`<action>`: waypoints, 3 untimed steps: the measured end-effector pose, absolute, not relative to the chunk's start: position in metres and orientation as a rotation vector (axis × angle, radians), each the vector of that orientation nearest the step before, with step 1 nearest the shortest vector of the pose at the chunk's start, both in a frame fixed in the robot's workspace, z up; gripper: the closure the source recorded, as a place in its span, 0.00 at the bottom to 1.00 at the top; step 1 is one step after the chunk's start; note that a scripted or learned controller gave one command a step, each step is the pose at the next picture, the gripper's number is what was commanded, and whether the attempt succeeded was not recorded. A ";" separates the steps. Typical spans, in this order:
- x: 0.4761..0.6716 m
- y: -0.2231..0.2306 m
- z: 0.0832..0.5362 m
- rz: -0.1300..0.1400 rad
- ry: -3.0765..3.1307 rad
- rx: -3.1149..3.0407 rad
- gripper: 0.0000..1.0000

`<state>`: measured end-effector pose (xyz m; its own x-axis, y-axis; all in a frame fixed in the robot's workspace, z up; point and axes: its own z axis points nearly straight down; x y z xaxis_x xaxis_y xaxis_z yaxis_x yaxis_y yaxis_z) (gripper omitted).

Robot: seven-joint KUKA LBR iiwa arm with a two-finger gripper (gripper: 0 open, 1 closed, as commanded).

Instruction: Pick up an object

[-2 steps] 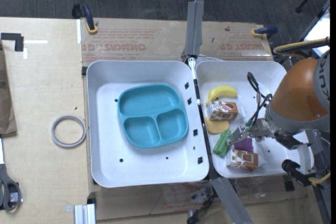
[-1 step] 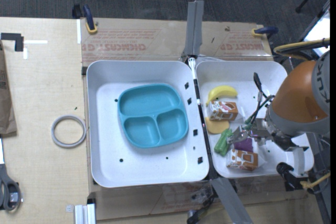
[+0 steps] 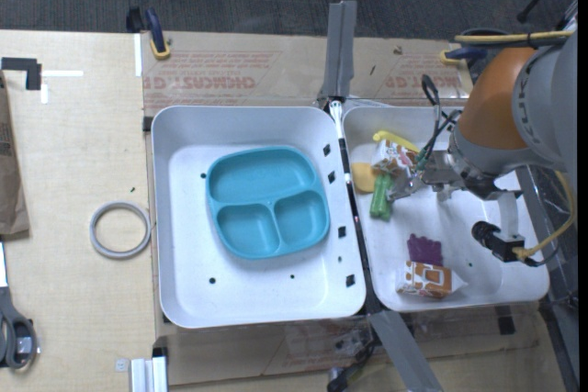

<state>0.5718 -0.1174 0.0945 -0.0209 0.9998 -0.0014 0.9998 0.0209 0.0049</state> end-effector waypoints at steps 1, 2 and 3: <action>0.647 -0.100 0.091 -0.047 2.060 2.401 0.00; 0.659 -0.031 0.192 -0.002 2.406 2.017 0.00; 0.659 -0.084 0.192 -0.002 2.509 1.887 0.00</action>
